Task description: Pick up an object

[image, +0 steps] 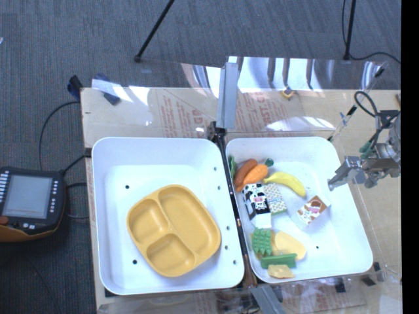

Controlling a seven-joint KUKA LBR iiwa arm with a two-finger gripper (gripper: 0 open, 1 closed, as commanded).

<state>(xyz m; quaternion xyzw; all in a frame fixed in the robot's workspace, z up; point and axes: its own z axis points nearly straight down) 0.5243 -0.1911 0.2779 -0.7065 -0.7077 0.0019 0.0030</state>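
Gripper [342, 177]: finger state could not be told; nothing seen held. Small snack carton [312, 211], banana [287, 182], carrots [251, 172]: lay below-left of fingers in right bin [340, 250]. Pick not yet made; whole grasp remained.

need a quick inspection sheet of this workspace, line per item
surface: bench bearing two white bins side by side, left bin and right bin
job's things: in the right bin, carrot, banana, cow-print carton, small snack box, green toy, yellow pieces
clutter: yellow divided plate in the left bin
gripper: gripper over the right bin's right edge, nothing seen in it
cables: black cable running to the pendant; wires by the arm
surroundings: teach pendant on grey carpet, tripod legs
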